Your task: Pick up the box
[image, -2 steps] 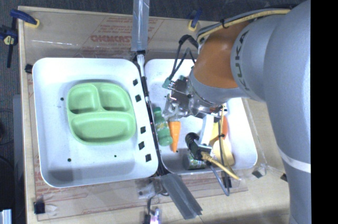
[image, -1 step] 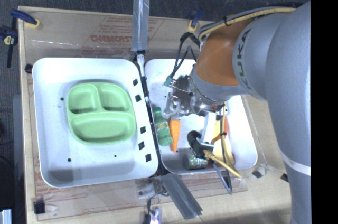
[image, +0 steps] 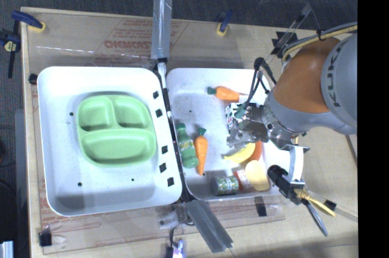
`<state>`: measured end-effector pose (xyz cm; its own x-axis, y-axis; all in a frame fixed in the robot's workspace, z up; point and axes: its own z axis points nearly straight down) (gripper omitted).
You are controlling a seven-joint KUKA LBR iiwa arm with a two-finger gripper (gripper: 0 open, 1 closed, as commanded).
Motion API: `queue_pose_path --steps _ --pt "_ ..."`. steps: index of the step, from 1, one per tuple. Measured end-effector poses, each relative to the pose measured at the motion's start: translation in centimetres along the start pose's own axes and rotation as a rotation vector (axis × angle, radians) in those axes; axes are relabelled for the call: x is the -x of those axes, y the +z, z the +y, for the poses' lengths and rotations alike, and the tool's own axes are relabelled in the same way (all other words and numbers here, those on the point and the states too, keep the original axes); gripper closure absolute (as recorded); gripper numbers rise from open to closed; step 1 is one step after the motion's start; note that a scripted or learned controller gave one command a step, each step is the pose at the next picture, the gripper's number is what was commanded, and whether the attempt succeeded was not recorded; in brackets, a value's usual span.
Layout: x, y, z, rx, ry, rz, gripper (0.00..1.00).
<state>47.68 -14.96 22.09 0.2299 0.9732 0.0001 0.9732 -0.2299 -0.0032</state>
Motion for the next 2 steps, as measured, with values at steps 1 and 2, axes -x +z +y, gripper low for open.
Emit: queue_pose_path --steps 1,2 --pt "-0.07 -1.00 0.11 0.000 -0.006 0.000 1.00" --pt "-0.13 -1.98 0.21 0.000 -0.012 -0.001 1.00"
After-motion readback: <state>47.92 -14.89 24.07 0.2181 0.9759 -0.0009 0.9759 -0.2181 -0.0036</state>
